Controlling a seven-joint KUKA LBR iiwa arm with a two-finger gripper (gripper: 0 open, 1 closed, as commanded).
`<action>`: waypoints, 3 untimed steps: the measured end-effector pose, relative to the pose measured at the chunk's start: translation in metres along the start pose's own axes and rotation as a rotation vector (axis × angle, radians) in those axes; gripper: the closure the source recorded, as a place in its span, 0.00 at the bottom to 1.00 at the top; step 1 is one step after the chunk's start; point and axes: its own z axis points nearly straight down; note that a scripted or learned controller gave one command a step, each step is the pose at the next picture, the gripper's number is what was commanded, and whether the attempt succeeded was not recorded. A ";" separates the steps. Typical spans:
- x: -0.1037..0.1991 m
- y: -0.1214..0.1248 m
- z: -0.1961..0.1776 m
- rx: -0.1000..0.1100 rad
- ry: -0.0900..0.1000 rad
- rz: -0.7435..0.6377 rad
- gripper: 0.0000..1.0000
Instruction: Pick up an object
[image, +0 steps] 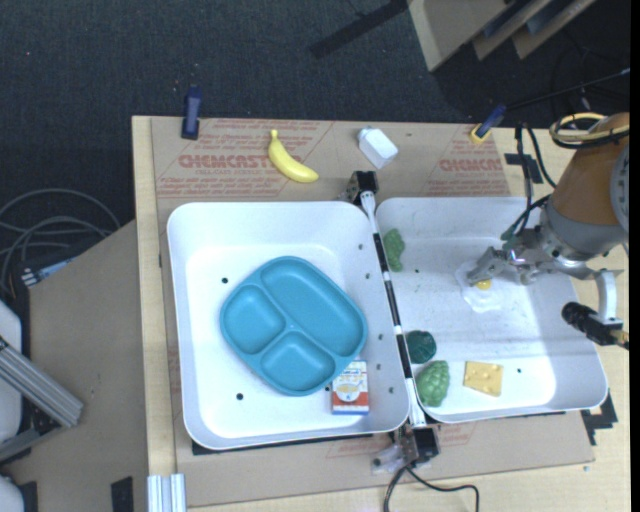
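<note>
The cardboard-covered worktop (250, 165) stands on dark carpet, with grey cables looping at the left edge of the frame. Nearest, along the lower edge of the left white bin (200, 300), a small red and white carton (351, 390) lies just beside a blue three-compartment plastic tray (291, 323). In the right white bin (560, 390), a yellow holed cheese wedge (483, 378) sits low, with a light green knobbly lump (433, 382) and a dark green lump (419, 347) by the dividing wall, and a pale green leaf (392, 249) higher up. The gripper (490, 270) hangs mid-bin over a small yellow and white piece (483, 287); I cannot tell its state. Beyond the bins, at the top, lie a yellow banana (288, 160) and a small white block (377, 147).
</note>
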 end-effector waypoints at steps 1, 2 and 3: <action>0.004 -0.043 0.000 0.004 0.003 0.000 0.00; 0.067 0.021 0.000 -0.001 0.003 -0.003 0.00; 0.056 -0.001 0.000 0.004 0.003 0.000 0.00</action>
